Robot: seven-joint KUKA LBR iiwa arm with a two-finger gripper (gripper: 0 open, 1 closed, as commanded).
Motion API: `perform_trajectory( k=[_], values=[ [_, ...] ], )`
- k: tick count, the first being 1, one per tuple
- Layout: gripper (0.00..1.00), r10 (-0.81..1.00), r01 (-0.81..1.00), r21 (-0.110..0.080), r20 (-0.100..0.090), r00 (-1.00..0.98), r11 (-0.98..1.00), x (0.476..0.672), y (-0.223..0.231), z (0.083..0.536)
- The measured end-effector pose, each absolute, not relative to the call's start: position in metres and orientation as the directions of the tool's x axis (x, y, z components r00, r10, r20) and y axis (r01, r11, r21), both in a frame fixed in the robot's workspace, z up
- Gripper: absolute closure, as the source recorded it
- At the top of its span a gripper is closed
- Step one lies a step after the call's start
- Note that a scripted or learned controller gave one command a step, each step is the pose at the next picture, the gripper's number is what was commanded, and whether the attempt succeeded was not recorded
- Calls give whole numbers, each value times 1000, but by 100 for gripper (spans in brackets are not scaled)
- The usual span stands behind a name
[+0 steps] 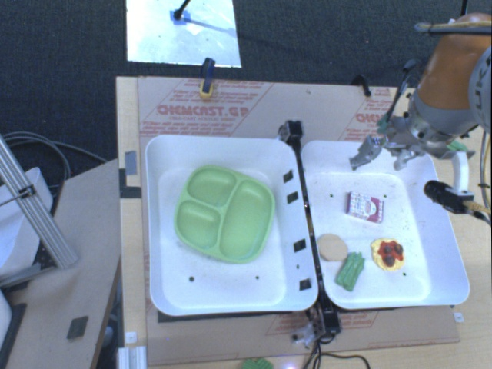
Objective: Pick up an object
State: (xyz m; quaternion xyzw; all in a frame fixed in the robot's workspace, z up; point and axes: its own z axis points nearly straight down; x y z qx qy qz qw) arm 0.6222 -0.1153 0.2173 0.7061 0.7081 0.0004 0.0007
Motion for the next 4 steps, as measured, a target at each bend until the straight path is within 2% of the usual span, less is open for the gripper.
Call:
perform_trajectory(
  k=[1, 2, 3, 4],
  values=[
    [0, 1000, 1000, -9, 4, -7, 7, 533, -58, 182],
    [0, 1000, 1000, 1, 0, -2, 2, 537, -62, 184],
    [0, 1000, 1000, -1, -1, 3, -3, 485, -91, 202],
    [0, 1000, 1000, -9, 3, 0, 0, 484, -90, 86]
  ],
)
